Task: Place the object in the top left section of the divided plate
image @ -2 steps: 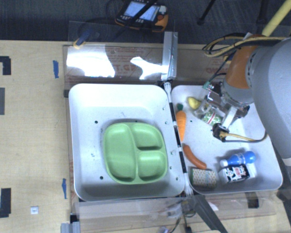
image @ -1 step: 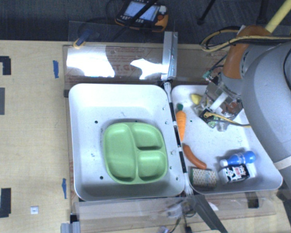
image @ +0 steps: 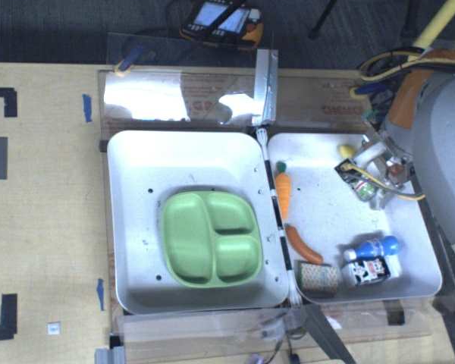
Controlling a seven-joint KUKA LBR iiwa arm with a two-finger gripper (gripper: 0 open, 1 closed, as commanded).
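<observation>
Camera view, left to right: green divided plate in the left bin; carrot, sausage and milk bottle, label unreadable, in the right bin; end effector, grip indiscernible, hovers there

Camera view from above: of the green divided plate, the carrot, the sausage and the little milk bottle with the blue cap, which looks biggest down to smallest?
1. Green divided plate, by far the largest.
2. Carrot and milk bottle: the carrot is longer, the bottle is bulkier, so I would not rank one over the other.
3. Sausage, thinnest and smallest.
</observation>
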